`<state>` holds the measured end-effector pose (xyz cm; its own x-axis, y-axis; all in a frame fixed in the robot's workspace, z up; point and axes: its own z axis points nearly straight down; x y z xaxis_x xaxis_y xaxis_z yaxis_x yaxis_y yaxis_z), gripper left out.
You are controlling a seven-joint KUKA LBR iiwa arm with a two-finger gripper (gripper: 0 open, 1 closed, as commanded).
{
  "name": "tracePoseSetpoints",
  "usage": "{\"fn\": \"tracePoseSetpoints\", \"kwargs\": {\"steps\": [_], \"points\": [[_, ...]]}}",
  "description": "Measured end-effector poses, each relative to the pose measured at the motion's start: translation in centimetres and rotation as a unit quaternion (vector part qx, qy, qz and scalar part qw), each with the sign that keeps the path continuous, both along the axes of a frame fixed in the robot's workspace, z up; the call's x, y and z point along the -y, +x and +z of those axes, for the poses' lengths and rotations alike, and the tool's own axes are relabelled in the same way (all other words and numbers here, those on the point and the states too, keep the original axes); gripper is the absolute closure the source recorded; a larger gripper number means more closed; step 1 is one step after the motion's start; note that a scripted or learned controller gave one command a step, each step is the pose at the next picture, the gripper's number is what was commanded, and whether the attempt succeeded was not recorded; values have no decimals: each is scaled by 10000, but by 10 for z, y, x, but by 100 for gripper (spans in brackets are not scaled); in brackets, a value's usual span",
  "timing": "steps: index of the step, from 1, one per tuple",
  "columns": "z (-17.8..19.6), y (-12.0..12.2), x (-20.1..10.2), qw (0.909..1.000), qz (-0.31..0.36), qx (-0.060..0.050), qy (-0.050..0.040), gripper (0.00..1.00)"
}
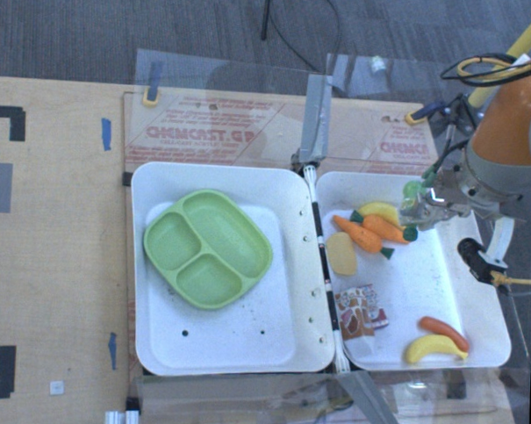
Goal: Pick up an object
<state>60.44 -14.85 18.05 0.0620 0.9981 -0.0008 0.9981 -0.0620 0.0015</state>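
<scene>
The gripper (421, 205) is positioned over the far part of the right white bin (470, 347); finger state cannot be determined. Just left of it lie two orange toy carrots (370, 233) and a yellow toy piece (378, 210). The left white bin (155, 334) holds a green three-compartment plastic plate (207, 248).

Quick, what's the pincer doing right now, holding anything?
Pincer: cannot be told whether it grips anything; it sits low over the right white bin, beside the orange toy carrots.
</scene>
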Motion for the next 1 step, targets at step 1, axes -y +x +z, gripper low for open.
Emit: {"fn": "tracePoseSetpoints", "kwargs": {"steps": [1], "points": [[30, 33, -50, 9959, -907, 3, -2, 100]]}}
